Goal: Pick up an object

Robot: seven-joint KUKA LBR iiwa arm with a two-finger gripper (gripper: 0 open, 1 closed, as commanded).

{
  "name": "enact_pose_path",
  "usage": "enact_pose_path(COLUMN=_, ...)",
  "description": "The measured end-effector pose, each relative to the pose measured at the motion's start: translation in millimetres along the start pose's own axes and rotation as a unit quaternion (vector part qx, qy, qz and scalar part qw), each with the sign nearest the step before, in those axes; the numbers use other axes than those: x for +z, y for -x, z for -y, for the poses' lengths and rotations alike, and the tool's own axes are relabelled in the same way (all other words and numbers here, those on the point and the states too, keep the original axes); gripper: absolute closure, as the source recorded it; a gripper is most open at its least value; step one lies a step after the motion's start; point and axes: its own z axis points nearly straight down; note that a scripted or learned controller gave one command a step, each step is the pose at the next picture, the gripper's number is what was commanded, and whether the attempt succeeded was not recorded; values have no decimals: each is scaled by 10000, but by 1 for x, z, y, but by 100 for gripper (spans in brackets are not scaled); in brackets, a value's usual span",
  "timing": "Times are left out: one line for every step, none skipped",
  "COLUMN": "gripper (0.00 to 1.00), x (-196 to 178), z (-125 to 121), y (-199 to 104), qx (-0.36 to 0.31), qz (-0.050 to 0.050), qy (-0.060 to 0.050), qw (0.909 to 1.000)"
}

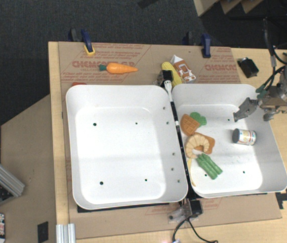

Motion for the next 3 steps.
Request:
enact_pose_path(gripper=0, x=68, z=-41, y=-44, qx=-22, qz=-12, qy=-18, qw=10000)
enact_pose_path(gripper=0, x=153, z=-48, y=-66, qx=-4, qz=-20, qy=-4, qw=10000)
enact_pose_path(gripper=0, x=153, z=-94, y=-71, qx=-34, qz=-13, qy=-43, qw=10000)
